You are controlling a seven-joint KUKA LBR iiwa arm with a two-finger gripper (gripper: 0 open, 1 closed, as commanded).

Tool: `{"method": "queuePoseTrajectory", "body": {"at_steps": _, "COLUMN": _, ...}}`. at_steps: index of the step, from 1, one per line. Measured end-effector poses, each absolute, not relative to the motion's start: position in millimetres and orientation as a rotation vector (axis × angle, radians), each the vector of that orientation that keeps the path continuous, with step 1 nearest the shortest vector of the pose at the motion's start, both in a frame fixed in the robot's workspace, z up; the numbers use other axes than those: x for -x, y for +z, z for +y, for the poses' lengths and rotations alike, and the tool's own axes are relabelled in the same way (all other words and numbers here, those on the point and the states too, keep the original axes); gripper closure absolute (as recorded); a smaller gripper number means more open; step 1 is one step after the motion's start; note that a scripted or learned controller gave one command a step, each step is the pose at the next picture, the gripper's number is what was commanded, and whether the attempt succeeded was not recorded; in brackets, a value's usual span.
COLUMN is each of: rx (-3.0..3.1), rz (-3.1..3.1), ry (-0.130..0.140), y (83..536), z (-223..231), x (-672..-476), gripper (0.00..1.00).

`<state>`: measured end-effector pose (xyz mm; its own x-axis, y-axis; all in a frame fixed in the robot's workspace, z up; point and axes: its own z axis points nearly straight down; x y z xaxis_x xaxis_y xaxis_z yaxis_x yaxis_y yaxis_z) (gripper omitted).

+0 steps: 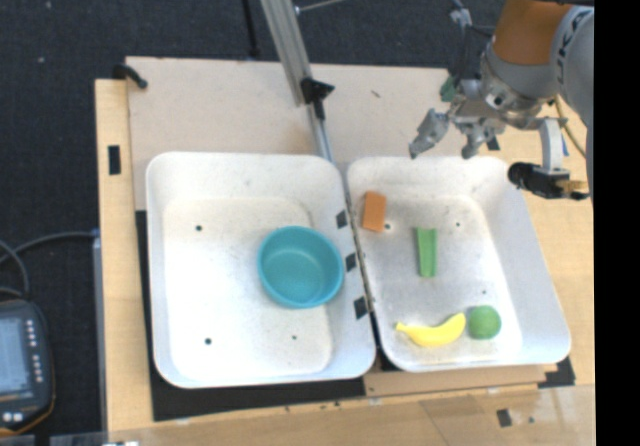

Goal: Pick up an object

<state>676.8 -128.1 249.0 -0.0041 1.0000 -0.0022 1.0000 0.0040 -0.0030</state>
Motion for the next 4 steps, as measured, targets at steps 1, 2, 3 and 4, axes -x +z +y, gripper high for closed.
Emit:
{"method": "queuePoseTrajectory", "body": {"at_steps": 1, "rx": 2.214, "rz": -2.226, "ry": 0.007, "y": 187.6, "z": -122.7, "x": -676.0, "gripper": 0.0}}
{"method": "queuePoseTrajectory", "body": {"at_steps": 2, "rx": 2.22, "rz": -2.221, "ry": 0.008, "y": 125.7, "z": -128.6, "x": -678.1, "gripper": 0.0}}
{"method": "queuePoseTrajectory", "body": {"at_steps": 3, "rx": 2.225, "rz": -2.227, "ry": -0.002, "y": 142.2, "z": -129.6, "x": -680.6, "gripper": 1.0}}
{"method": "queuePoseTrajectory", "body": {"at_steps": 4, "rx": 2.223, "rz": -2.229, "ry": -0.008, "y": 206.9, "z": -126.5, "x": -680.7, "gripper": 1.0}}
